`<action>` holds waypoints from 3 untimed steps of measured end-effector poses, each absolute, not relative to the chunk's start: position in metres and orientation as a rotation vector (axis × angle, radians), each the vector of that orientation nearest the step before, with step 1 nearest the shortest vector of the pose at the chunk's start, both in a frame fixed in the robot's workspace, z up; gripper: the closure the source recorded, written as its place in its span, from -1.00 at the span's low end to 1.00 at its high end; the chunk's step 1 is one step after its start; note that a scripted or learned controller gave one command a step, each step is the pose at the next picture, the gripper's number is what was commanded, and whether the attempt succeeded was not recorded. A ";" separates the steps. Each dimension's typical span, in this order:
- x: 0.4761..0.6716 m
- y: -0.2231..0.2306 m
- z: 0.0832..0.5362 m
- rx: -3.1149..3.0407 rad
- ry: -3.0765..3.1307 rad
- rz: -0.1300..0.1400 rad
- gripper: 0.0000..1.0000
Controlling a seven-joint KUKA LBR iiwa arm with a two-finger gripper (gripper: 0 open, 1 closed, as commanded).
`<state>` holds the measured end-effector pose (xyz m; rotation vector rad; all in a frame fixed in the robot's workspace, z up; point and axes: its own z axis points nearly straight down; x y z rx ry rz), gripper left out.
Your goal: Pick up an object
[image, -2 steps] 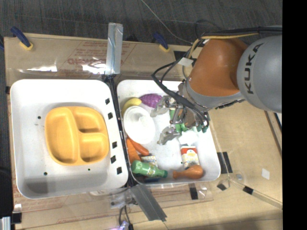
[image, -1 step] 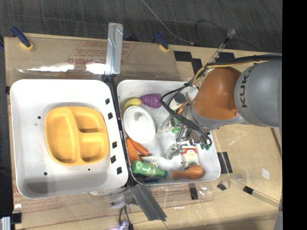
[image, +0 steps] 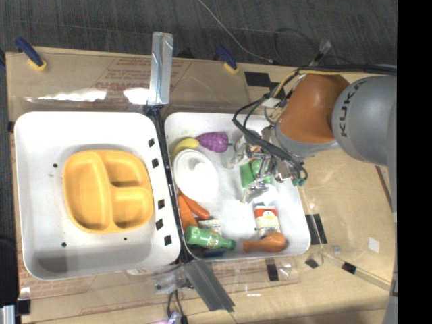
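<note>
Two white bins (image: 27, 181) on bench (image: 351, 241)

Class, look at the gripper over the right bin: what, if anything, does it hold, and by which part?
It cannot be told: the gripper is low over a green item, but cables hide any hold.

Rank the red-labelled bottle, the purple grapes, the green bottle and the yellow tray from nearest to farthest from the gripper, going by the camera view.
From the gripper in the right bin:
1. Red-labelled bottle, just below it.
2. Purple grapes, up and to the left.
3. Green bottle, at the bin's lower left corner.
4. Yellow tray, in the left bin.
</note>
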<state>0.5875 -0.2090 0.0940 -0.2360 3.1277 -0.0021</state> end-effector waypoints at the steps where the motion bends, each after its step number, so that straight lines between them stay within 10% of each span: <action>1: 0.587 -0.209 0.094 -0.236 3.128 -0.002 -1.00; 3: 0.587 -0.209 0.094 -0.236 3.128 -0.002 -1.00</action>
